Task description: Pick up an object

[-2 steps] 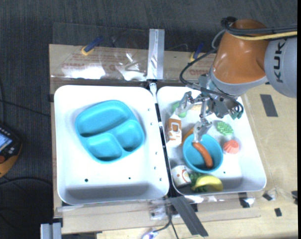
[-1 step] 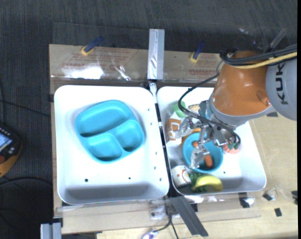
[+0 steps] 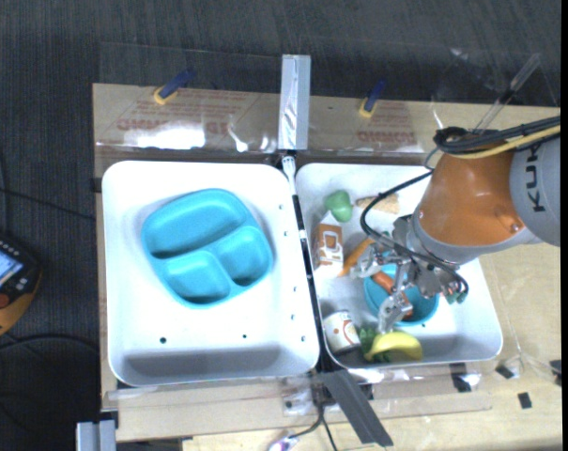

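Left of the gripper (image 3: 396,310), well apart, a blue tray (image 3: 207,243) lies alone in the left bin (image 3: 133,346). Nearer, a can (image 3: 339,330) and a box (image 3: 328,245) crowd the right bin (image 3: 481,332). Just below the gripper lies a banana (image 3: 394,346), probably the target. Under it sits a blue bowl (image 3: 422,306). I cannot tell if the gripper is open. The clutter leaves little room.

A blue divided tray (image 3: 207,244) lies in a white bin (image 3: 124,280); a yellow banana (image 3: 396,346) and a green ball (image 3: 337,203) lie in the other.
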You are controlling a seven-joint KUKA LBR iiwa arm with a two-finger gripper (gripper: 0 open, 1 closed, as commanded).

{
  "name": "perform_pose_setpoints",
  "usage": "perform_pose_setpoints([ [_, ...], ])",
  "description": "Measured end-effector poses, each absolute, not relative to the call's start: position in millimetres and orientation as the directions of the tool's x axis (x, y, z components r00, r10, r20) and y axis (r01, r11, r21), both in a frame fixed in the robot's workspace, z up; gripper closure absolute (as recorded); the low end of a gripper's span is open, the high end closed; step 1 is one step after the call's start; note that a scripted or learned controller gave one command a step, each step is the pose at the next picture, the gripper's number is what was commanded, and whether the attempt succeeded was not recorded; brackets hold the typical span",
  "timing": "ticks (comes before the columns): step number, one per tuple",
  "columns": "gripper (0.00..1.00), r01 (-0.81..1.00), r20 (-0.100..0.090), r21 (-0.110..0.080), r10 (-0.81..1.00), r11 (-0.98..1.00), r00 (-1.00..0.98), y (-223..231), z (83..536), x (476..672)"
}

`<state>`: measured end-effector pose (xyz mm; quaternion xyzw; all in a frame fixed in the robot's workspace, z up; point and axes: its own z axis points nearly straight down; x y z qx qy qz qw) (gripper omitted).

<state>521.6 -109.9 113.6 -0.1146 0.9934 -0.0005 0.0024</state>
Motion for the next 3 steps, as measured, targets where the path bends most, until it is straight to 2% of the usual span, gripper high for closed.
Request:
perform_pose_setpoints([
  [1, 0.00, -0.212, -0.011, -0.005, -0.212, 0.977, -0.977, -98.1, 91.1, 530.0],
  [2, 0.00, -0.328, -0.018, -0.002, -0.328, 0.945, -0.945, -136.8, 90.8, 590.2],
  [3, 0.00, -0.237, -0.015, -0.006, -0.237, 0.971, -0.971, -99.5, 91.0, 603.5],
])
